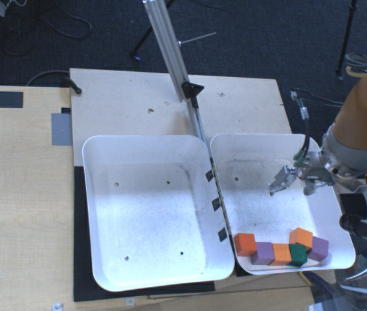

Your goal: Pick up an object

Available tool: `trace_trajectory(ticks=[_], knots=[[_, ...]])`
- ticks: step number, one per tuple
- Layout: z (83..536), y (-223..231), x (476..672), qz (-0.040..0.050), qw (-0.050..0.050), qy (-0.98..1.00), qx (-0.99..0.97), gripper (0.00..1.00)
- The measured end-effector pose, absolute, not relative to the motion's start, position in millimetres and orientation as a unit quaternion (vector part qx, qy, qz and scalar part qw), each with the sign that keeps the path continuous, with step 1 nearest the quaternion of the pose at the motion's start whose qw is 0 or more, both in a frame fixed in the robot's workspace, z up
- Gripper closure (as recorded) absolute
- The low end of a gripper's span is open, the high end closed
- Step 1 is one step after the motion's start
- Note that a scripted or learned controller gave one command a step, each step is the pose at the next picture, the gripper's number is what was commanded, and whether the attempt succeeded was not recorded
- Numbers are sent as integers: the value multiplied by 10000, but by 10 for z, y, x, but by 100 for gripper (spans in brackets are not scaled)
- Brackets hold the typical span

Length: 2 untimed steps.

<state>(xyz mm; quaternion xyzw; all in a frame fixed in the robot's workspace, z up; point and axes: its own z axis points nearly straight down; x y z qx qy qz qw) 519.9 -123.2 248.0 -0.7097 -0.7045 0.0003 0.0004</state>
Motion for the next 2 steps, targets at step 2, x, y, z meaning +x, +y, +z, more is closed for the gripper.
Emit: trace_trajectory(ticks=[2], knots=[[1445,-1220,5401,29,45,-7070,-7072,0]])
